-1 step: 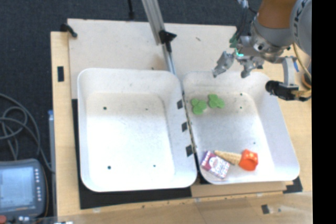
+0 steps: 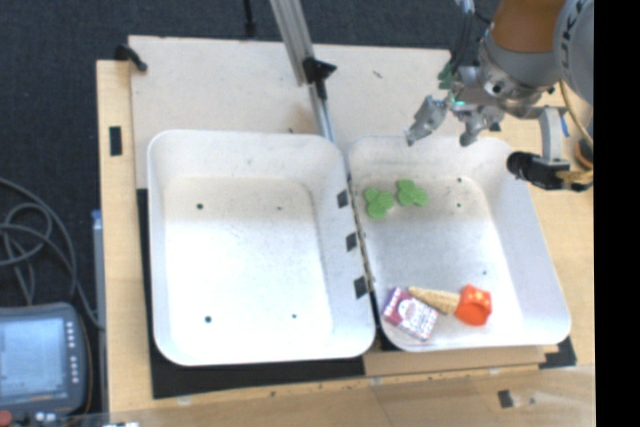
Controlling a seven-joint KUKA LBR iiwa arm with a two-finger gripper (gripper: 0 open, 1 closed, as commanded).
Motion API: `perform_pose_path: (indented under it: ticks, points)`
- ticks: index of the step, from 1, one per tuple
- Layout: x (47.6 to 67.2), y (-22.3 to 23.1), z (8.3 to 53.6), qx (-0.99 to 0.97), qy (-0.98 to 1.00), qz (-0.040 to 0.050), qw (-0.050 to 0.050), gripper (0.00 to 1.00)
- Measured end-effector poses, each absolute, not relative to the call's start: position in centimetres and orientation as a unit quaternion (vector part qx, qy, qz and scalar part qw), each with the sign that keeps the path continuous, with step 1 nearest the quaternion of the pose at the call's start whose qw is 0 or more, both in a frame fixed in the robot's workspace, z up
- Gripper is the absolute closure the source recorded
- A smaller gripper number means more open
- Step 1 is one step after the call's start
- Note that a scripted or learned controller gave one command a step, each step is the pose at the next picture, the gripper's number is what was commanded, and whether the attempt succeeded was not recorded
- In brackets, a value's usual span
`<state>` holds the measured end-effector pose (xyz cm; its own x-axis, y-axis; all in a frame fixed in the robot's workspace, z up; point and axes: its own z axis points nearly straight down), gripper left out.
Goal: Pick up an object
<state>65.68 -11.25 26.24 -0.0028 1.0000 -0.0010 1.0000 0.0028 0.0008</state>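
Four small things lie in the right bin (image 2: pixel 520 245). Two green pieces (image 2: pixel 395 198) sit just beside each other near its upper left part, the left one (image 2: pixel 379 204) a little lower than the right one (image 2: pixel 410 194). Near the bin's lower edge a purple and white packet (image 2: pixel 411 313) lies tilted, with a tan cone-shaped piece (image 2: pixel 433 297) touching its upper right side, and an orange object (image 2: pixel 474 305) at the cone's right end. All of them rest on the bin floor, none between any fingers.

The tool (image 2: pixel 442 130) hangs above the bin's upper rim, well apart from the green pieces and far from the packet group. Its two fingers stand spread apart, one (image 2: pixel 420 126) pointing down left and the other (image 2: pixel 467 132) to its right, with nothing between them. The grey arm (image 2: pixel 530 15) with its orange band reaches in from the right.

The left bin (image 2: pixel 180 215) lies beside the right one, their rims touching along the middle. Both rest on the table (image 2: pixel 210 75), and a metal pole (image 2: pixel 285 5) slants up from behind the bins
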Motion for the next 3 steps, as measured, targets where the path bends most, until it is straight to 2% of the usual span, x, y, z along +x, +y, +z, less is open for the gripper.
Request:
perform_pose_path:
  ticks: [2, 3]
  points:
    - [66.6, -12.6, 16.9, 0.708, 0.706, -0.0023, 0.0, 0.0]
    - [66.6, -12.9, 10.6, 0.709, 0.705, -0.0027, -0.001, 0.0]
